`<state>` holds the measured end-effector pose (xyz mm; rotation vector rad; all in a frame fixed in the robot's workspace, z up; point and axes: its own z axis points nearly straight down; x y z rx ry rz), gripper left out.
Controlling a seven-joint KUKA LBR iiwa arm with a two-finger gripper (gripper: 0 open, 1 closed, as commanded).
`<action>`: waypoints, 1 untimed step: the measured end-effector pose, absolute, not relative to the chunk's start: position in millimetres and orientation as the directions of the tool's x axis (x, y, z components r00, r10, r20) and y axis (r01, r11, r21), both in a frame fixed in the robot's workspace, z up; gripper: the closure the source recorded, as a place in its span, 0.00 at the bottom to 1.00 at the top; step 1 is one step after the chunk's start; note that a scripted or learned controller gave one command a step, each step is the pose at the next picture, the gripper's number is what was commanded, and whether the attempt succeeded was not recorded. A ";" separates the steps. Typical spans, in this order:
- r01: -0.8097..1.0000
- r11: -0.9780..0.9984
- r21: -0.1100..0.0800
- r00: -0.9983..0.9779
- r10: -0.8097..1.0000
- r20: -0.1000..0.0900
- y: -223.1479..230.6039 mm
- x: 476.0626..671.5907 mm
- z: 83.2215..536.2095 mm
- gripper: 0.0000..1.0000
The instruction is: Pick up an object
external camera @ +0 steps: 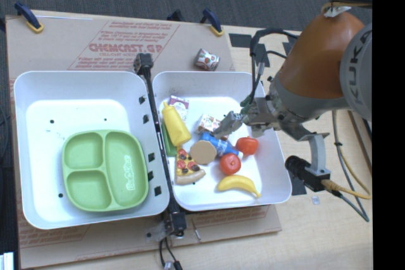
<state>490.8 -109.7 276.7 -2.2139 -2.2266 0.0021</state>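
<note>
Grey-armed, our gripper (229,122) hangs low in the right bin (269,183) over the blue object (218,143), grip state unclear, so we judge this the approach: next, descend and close.

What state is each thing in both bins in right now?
Gripper: low in the right bin, over the toys, holding nothing visible.
Green tray: flat in the left bin, compartments bare.
Yellow bottle: lying on its side.
Banana: lying flat, near the front wall.
Two tomatoes: resting side by side.
Pizza slice: flat.
Small packet: outside the bins, on cardboard.
</note>
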 end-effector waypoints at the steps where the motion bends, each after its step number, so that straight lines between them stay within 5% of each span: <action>1: 1.000 0.006 -0.008 -0.006 1.000 0.001 -158.6 495.6 155.4 0.00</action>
